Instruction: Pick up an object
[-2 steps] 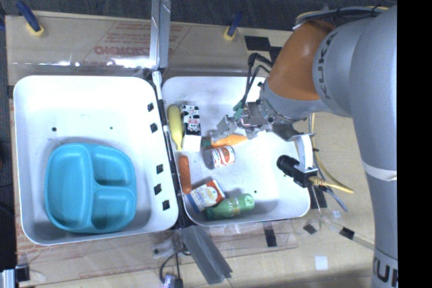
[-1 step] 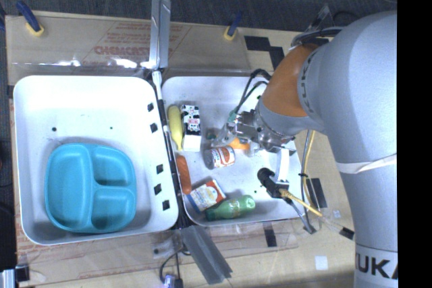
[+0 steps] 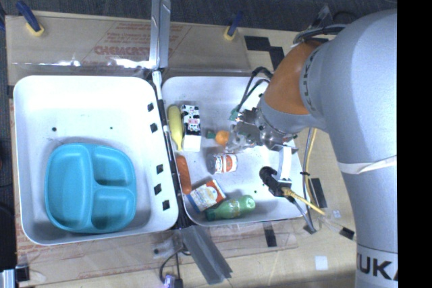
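Grey-and-silver claw (image 3: 244, 133), set low over the middle of the right bin (image 3: 202, 86). How far it is open cannot be told, and nothing is seen held in it.

- Orange ball (image 3: 221, 137): just beside the claw, on the side toward the other bin. Likeliest pick. Probably light, smooth and apt to roll, so best taken across its widest part from straight above.
- Can (image 3: 225, 163): white with a red label, near the claw on the camera side. Probably stiff and slick, so best gripped across the body.
- Banana (image 3: 174, 125) and patterned carton (image 3: 191, 117): by the dividing wall.
- Carrot (image 3: 183, 173), small carton (image 3: 206, 195) and green bottle (image 3: 233, 207): along the near edge.
- Left bin (image 3: 81, 104): holds a blue divided plate (image 3: 91, 187), well apart.
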Controlling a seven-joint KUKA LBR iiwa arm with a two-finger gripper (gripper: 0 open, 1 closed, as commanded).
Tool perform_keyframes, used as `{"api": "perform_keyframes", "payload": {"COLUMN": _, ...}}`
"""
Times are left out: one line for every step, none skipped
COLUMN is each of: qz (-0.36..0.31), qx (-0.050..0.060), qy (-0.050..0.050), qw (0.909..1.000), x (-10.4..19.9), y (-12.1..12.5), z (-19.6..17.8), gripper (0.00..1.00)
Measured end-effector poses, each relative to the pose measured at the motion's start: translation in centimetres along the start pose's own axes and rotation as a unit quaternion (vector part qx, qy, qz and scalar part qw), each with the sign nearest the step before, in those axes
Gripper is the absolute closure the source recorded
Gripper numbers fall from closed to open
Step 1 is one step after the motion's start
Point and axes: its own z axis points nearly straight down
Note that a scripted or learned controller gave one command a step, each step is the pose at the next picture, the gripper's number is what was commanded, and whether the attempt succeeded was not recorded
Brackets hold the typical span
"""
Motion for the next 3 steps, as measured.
{"api": "perform_keyframes", "payload": {"qz": 0.0, "qx": 0.0, "qy": 0.0, "qw": 1.0, "x": -0.01, "y": 0.0, "z": 0.0, "gripper": 0.0}}
{"api": "perform_keyframes", "payload": {"qz": -0.002, "qx": 0.002, "qy": 0.0, "qw": 1.0, "x": 0.07, "y": -0.04, "z": -0.85, "gripper": 1.0}}
{"api": "perform_keyframes", "payload": {"qz": -0.002, "qx": 0.002, "qy": 0.0, "qw": 1.0, "x": 0.07, "y": -0.04, "z": -0.85, "gripper": 0.0}}
